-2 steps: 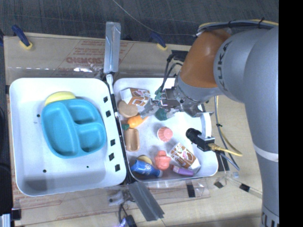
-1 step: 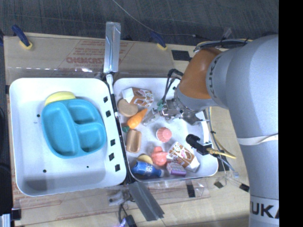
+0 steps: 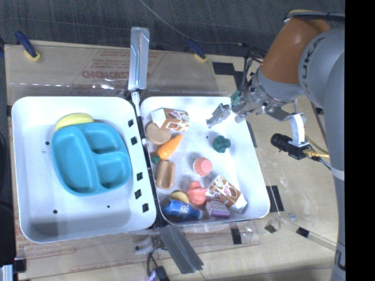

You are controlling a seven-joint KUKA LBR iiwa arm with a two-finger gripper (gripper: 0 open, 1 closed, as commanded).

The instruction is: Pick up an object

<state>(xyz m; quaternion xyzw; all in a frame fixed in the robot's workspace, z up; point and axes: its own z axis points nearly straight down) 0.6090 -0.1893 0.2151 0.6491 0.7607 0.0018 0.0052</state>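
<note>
The gripper [image 3: 218,115] hangs over the right bin [image 3: 249,134], seemingly above its toys, just beside the teal lump [image 3: 221,143].

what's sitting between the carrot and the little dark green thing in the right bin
Nothing: in the camera view, the stretch between the carrot and the dark green thing is bare white floor of the right bin.

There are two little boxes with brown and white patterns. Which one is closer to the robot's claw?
The patterned box at the right bin's top left, above the carrot. The gripper hovers level with it; the other box lies lower, by the bottom edge.
</note>
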